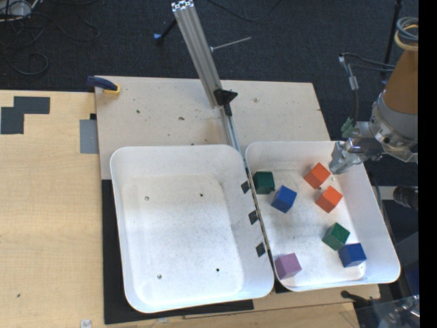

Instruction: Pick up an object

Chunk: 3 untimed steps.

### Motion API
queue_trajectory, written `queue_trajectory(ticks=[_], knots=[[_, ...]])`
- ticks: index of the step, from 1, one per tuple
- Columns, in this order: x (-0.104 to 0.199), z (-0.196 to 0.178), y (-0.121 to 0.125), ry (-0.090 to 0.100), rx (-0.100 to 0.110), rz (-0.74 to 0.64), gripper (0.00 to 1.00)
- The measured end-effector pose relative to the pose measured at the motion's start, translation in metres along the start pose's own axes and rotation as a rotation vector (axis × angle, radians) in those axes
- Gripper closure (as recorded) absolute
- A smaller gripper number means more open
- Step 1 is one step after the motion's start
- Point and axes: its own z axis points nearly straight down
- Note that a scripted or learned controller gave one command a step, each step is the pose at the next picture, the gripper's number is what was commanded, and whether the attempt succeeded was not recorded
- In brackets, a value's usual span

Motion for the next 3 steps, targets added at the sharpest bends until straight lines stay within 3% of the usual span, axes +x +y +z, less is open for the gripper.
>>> queue_trajectory(ticks=[2, 3], knots=[[0.098, 0.022, 0.022, 0.000, 0.004, 0.003, 1.00], [0.149, 0.039, 0.045, -0.001, 0.003, 0.002, 1.00]])
